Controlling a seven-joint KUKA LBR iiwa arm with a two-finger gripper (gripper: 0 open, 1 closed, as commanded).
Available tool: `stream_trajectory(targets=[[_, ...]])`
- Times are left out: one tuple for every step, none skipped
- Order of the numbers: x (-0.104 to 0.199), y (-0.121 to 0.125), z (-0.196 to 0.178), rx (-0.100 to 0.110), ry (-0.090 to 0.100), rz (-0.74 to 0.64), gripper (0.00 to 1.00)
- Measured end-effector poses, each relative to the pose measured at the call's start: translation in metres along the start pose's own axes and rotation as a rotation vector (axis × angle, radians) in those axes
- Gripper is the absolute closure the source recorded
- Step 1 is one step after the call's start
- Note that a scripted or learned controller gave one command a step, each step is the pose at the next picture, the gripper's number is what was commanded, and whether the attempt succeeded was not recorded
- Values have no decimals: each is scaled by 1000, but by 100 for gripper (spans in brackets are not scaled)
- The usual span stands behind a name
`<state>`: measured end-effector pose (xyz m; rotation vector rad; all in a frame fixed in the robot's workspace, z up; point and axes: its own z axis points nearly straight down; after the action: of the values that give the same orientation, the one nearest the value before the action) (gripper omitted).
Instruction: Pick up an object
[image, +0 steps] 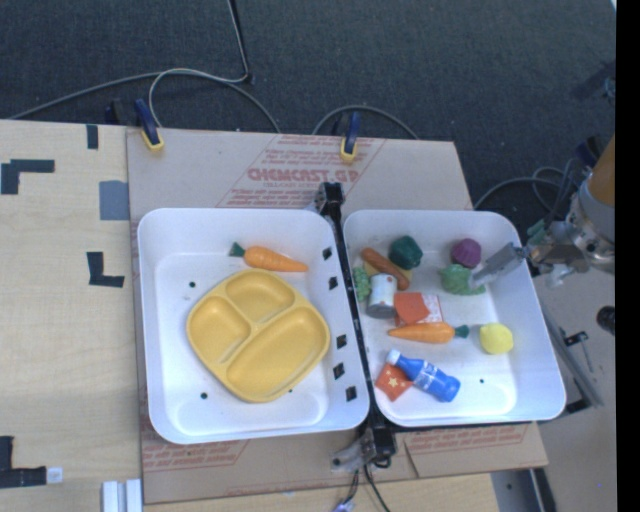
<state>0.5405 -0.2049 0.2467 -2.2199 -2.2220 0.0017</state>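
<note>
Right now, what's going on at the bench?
The arm reaches in from the right, its end effector over the right bin's upper right edge, near a green toy and a purple one. Nothing can be seen in its grasp. That bin also holds a carrot, a yellow lemon and a blue bottle. The left bin has a yellow plate and another carrot.

You see two white bins side by side on the tabletop (60, 300). The left bin (160, 330) holds a yellow plate (258, 335) and a carrot (272, 260). The right bin (530, 380) holds a second carrot (425, 332), a blue bottle (425, 377), a lemon (496, 339) and a purple ball (465, 251). The gripper (500, 263) hangs over the right bin's right side, just beside a green toy (457, 280).
</note>
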Motion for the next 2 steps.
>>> stream_trajectory(targets=[[-18,73,97,2,1,-1,0],[19,114,156,49,11,-10,0]])
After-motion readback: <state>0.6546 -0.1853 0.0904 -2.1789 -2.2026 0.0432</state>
